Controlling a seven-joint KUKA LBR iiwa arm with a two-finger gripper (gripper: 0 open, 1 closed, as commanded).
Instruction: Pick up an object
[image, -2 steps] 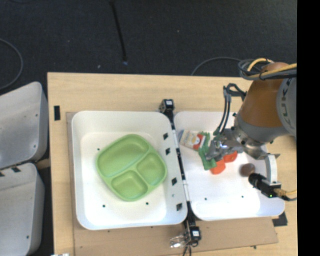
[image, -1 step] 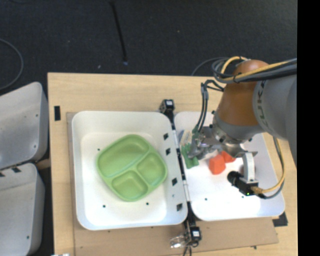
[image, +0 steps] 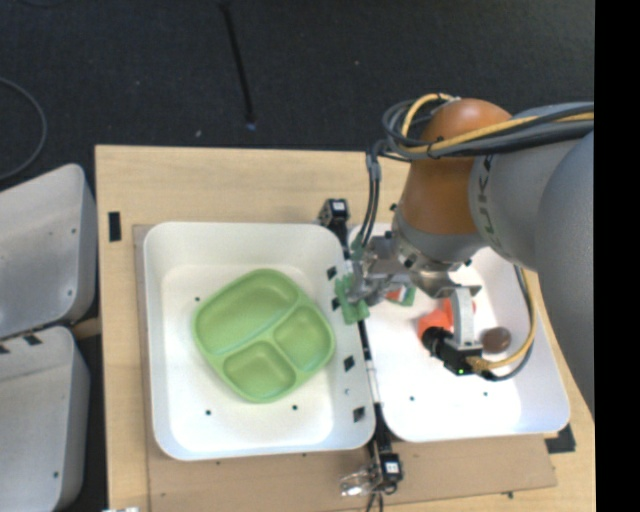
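You're at the grasp step, and nothing in this view proves a catch yet. The arm has the tool low, just off the right edge of the green divided plate, over the seam where the left bin meets the right bin. A small green piece sits right at the tool's tip, nearer the plate than anything else loose. It may be the thing being grasped, but from this slant you can't tell whether it is in the grip or merely beside it, nor how far open the tool stands. Treat the hold as unconfirmed.

The other candidates are plain enough. An orange-red object lies on the far side of the tool from the plate, partly tucked under the wrist. The plate itself lies flat and alone, well to the left of the action.

For the next move I'd judge a straight, slow lift is what's called for — up and away from the plate, clear of the bin walls at the seam, since a sideways drag there could snag or knock the green piece loose. Watch whether the piece rises with the tool. If it does not, a re-aim is needed, and the orange-red object looks the easier target once the wrist is off it. The desk around the bins offers no obstacle.
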